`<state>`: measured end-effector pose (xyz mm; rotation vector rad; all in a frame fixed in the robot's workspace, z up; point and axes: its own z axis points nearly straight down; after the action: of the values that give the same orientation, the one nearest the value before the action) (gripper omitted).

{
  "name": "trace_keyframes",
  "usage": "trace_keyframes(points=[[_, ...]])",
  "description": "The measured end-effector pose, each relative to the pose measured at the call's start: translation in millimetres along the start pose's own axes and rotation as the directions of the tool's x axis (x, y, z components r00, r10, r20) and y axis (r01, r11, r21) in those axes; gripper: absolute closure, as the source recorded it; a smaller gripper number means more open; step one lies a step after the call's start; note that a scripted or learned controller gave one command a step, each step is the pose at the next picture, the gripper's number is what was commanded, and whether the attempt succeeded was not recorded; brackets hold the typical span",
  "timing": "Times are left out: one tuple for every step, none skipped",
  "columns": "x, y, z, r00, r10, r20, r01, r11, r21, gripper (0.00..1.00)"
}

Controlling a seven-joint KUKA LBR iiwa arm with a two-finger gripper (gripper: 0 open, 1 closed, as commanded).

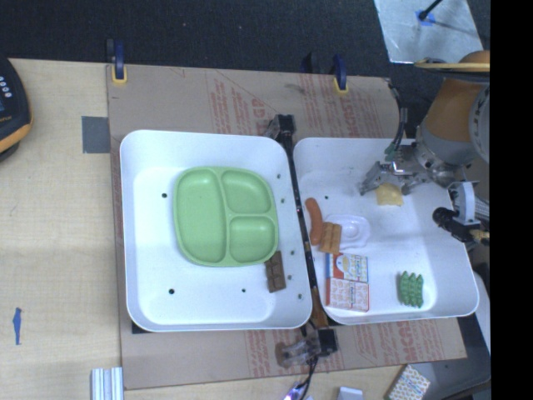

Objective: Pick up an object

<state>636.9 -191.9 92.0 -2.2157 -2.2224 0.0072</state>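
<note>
Jaws of the gripper [391,180] stand spread apart, as far as I can see from my screen, and nothing is clamped between them. A small yellow block [389,196] lies just under the fingertips; I cannot tell if it touches them.

I take the green plate [225,217] as my reference. It has three compartments and it lies flat in the middle of the left bin [133,248]. The gripper and the yellow block are far to the right of the plate and a little higher in the view, inside the right bin [454,302]. The arm [450,115] comes down to them from further right.

Just beside the lower right corner of the plate there is a small brown block [275,272], in the same bin. To the right of the plate, across the two bin walls, lies an orange sausage [314,220], and a brown piece [331,237] touches its right side. A clear plastic lid [355,230] is next to that. Lower right of the plate I see a printed card [348,282], and further right a green knobbly toy [410,288], well apart from the gripper.
</note>
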Motion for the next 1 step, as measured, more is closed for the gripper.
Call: trace_keyframes(points=[[-20.7,-8.7,-55.4,1.000,0.001,0.001,-0.001,1.000,-0.008,0.00]])
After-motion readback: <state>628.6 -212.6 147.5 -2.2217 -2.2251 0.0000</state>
